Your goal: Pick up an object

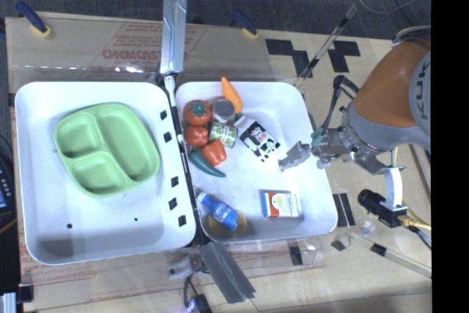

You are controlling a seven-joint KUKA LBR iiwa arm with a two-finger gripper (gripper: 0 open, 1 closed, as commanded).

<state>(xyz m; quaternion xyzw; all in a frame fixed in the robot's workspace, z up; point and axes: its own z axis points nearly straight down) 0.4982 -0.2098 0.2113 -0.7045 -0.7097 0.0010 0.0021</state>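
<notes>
1. Nearest, in the right bin (311, 117), a blue bottle (220, 211) lies in the near left corner beside a small orange-and-white carton (281, 204); its print is too small to read.
2. The gripper (292, 157) hangs over the bin's right side, holding nothing; whether its fingers are apart or together, I cannot tell.
3. Bare white floor lies between the carton and the gripper.
4. Left of the gripper sits a black-and-white patterned box (259, 138), then a cluster: green pepper (207, 164), red pepper (215, 152), two tomatoes (196, 113), a small jar (223, 111).
5. Farthest, a carrot (231, 92) nears the far rim.
6. The left bin (29, 179) holds a green divided plate (107, 148).
7. Faint red lettering on the bench (132, 40) is unreadable.
</notes>
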